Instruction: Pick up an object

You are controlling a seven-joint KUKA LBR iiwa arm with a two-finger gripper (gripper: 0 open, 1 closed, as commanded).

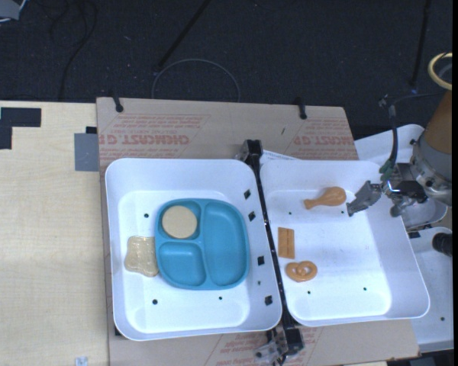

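The arm (441, 139) is seen reaching in from the right, its gripper (382, 198) hovering at the right bin's (401, 300) upper right rim, spread apart with nothing between its fingers. Just left of it, a tan drumstick-shaped toy (327, 198) lies on the bin floor. An orange strip (286, 243) and a pretzel (301, 270) lie lower down. In the left bin (130, 311), a blue divided plate (202, 244) holds a round cracker (179, 222), with a pale piece (141, 255) touching its left edge.

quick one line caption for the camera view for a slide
Gripper open over the right bin beside a drumstick; blue plate in the left bin.
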